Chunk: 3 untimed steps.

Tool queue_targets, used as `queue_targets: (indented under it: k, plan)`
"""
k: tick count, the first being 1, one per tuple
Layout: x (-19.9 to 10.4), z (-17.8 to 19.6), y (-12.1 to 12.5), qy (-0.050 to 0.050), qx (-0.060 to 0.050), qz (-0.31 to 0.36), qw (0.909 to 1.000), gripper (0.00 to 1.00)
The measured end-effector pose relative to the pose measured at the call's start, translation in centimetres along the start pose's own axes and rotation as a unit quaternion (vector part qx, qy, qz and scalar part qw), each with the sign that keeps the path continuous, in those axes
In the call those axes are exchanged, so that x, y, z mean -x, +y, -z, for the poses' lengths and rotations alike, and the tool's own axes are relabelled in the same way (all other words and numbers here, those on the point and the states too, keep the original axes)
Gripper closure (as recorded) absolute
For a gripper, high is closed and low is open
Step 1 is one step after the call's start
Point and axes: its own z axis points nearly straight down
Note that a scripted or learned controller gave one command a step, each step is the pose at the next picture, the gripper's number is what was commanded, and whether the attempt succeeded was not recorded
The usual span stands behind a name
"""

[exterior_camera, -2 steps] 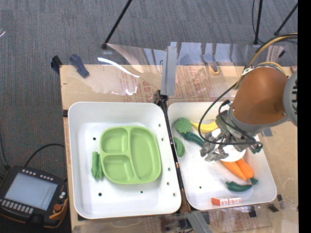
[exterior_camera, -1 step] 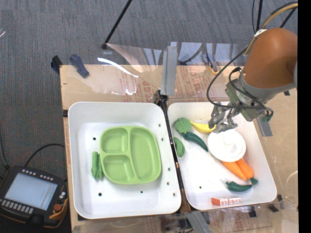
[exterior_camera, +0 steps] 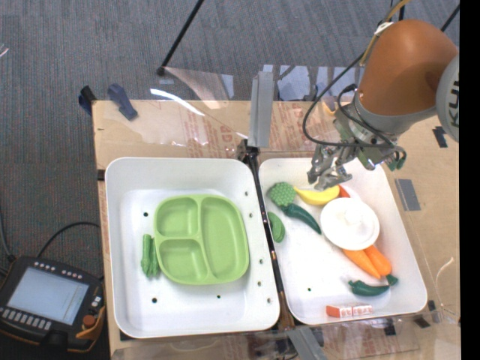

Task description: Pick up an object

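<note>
My gripper [exterior_camera: 328,175] hangs over the back of the right bin [exterior_camera: 315,283], its fingertips just above a yellow banana [exterior_camera: 317,196]. Left of the banana lies a green broccoli [exterior_camera: 281,193] with a dark green pepper [exterior_camera: 302,217] below it. A white round plate [exterior_camera: 349,223] sits in the bin's middle, and an orange carrot [exterior_camera: 369,260] lies in front of it. A small green chili [exterior_camera: 370,287] and a red-and-white packet [exterior_camera: 348,310] rest near the bin's front. Nothing shows between the fingers.
The left bin [exterior_camera: 124,276] holds a light green divided tray [exterior_camera: 201,239] and a green bean pod [exterior_camera: 149,256] beside it. A green oval piece [exterior_camera: 277,226] lies by the divider between the bins. A teach pendant [exterior_camera: 46,300] sits on the floor at the lower left.
</note>
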Motion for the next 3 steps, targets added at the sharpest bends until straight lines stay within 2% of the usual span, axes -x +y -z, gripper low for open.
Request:
queue_targets:
  k: [1, 2, 3]
  plan:
    - [0.5, 1.8, 1.5, 0.0, 0.0, 0.014, 0.9999, 1.0]
    - [1.3, 3.7, 3.4, 0.0, 0.0, 0.073, 0.9973, 1.0]
    - [-6.4, 2.3, 8.9, 0.003, 0.001, 0.149, 0.9889, 1.0]
